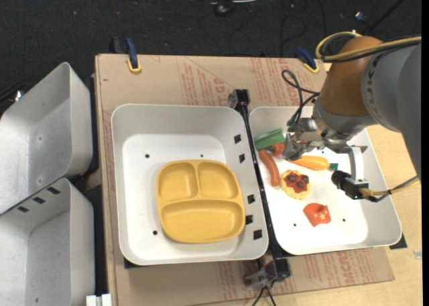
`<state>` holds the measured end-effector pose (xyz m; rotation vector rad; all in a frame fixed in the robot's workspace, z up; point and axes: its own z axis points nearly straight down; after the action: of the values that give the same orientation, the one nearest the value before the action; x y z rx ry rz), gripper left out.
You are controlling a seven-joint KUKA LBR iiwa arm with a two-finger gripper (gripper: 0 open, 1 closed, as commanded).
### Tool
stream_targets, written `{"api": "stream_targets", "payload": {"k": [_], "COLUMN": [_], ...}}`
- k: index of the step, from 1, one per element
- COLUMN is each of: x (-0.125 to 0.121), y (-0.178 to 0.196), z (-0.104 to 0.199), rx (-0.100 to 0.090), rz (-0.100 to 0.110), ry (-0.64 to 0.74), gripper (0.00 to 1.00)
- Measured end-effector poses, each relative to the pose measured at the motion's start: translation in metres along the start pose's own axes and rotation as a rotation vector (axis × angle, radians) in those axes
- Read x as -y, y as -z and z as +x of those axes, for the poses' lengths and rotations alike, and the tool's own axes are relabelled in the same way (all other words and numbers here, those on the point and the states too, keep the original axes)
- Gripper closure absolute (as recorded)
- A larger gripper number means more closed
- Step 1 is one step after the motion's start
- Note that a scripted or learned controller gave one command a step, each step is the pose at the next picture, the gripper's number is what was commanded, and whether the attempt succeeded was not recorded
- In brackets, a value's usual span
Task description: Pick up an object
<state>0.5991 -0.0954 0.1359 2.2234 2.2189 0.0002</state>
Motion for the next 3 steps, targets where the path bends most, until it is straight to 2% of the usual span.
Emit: {"api": "stream_targets", "payload": {"k": [1, 2, 3], "x": [-0.008, -0.009, -0.015], "y": [0.06, 0.099, 0.105], "z": [-0.005, -0.006, 0.04], "rx": [0.001, 0.001, -0.001], "rz": [-0.006, -0.004, -0.002], "ry": [0.003, 0.004, 0.009], "gripper": [1.0, 1.0, 1.0]}}
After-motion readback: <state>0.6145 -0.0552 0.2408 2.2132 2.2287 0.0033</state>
